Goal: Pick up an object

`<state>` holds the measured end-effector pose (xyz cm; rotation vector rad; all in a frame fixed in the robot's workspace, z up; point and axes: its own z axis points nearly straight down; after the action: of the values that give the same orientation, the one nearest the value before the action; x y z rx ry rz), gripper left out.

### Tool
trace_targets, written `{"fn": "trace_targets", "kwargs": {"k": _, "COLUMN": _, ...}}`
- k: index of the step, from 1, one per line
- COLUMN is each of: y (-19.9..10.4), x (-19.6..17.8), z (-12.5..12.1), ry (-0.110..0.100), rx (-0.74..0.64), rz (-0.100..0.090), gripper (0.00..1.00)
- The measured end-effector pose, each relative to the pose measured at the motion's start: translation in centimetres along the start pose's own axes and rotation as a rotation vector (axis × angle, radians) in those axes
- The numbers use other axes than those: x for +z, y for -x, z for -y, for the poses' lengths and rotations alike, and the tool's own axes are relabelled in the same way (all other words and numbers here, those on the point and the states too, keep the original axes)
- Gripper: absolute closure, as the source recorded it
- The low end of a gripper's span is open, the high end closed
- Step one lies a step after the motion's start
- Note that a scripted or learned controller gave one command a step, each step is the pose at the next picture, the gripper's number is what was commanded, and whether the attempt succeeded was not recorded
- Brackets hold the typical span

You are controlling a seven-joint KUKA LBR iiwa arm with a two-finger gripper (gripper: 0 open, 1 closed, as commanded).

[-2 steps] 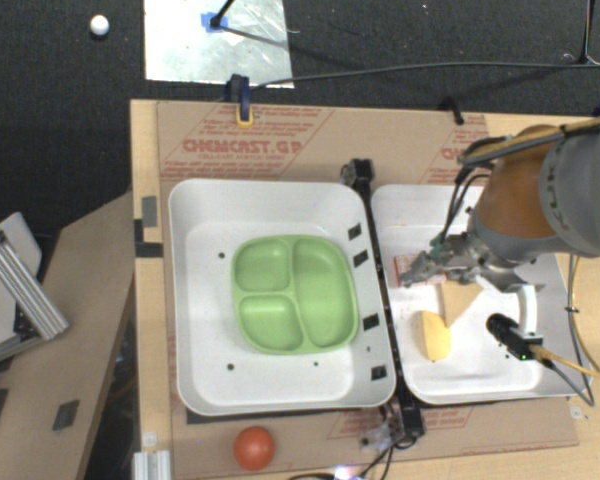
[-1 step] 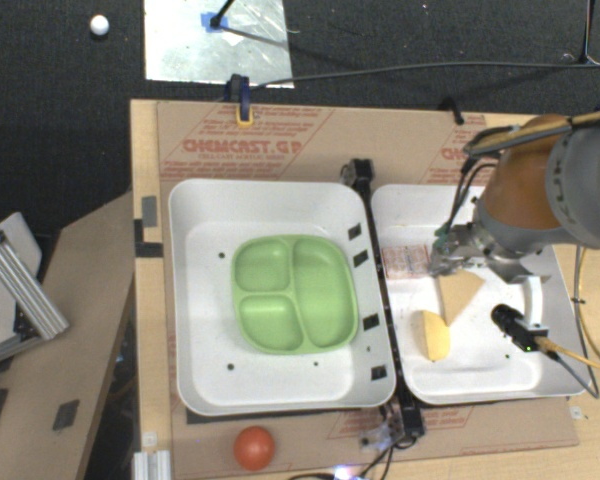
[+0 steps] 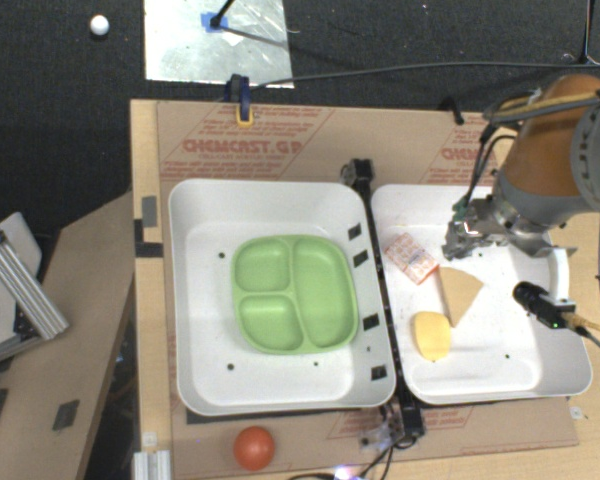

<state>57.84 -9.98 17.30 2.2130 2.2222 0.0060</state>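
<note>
In the right bin [image 3: 540, 378] lie a tan wedge-shaped piece [image 3: 459, 293], a yellow rounded piece [image 3: 432, 335] just below it, and a small pink-and-white packet [image 3: 411, 257] near the bin's left wall. My gripper [image 3: 462, 238] hovers over the upper middle of the right bin, just above the tan wedge and to the right of the packet. Nothing shows between its fingers.
The left bin [image 3: 195, 298] bears a green divided plate [image 3: 293, 293]. An orange-red ball [image 3: 254, 447] sits on the bench in front of the left bin. The arm's grey and orange body [image 3: 555, 158] covers the right bin's far right corner.
</note>
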Motion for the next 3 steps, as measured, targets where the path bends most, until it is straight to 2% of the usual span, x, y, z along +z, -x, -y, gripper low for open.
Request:
{"fn": "trace_targets", "kwargs": {"k": 1, "y": 0.1, "x": -6.4, "z": 0.1, "ry": 0.001, "rx": 0.0, "rz": 0.0, "gripper": 1.0}}
{"fn": "trace_targets", "kwargs": {"k": 2, "y": 0.2, "x": -11.3, "z": 0.0, "ry": 0.001, "rx": -0.001, "rz": 0.0, "gripper": 1.0}}
{"fn": "trace_targets", "kwargs": {"k": 3, "y": -6.0, "x": -10.7, "z": -0.8, "ry": -0.004, "rx": -0.006, "rz": -0.003, "gripper": 1.0}}
